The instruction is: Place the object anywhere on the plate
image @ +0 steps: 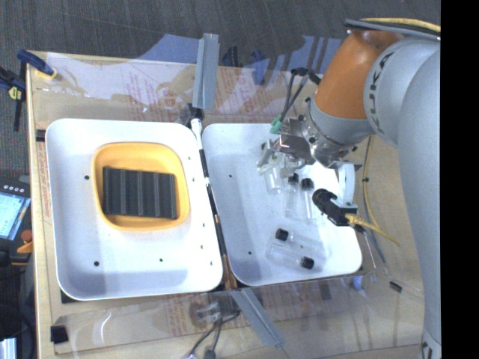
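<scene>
A yellow plate [140, 155] with a dark ribbed centre lies in the left white bin [75, 260]. In the right white bin [239, 223], near its front, lies a clear plastic object with small black ends [292, 247]. My gripper [278, 164] hangs over the upper middle of the right bin, behind that object and apart from it. Two more small black bits [299, 180] on something clear sit just below the gripper; whether the gripper touches them is unclear.
A raised divider [208, 193] runs between the two bins. The grey and orange arm [359, 81] covers the right bin's far right corner. A grey bar [205, 69] stands behind the bins, and a small screen [11, 212] sits at the left edge.
</scene>
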{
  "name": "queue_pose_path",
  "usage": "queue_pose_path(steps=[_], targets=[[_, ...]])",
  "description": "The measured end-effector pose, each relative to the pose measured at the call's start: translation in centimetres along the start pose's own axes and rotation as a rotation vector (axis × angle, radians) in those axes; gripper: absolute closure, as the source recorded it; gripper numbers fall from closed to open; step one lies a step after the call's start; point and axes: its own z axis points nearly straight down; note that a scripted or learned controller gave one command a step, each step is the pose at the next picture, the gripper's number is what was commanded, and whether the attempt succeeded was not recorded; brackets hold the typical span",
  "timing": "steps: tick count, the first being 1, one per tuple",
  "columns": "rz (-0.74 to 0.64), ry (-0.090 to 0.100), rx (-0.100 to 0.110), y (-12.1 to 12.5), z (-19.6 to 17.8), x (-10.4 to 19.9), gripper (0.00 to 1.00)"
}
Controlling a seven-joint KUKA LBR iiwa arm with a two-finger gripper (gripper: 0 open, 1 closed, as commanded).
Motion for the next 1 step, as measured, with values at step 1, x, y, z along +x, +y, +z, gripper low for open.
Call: queue_pose_path(steps=[1], targets=[[0.0, 0.0, 0.0, 0.0, 0.0, 0.01, 0.0]])
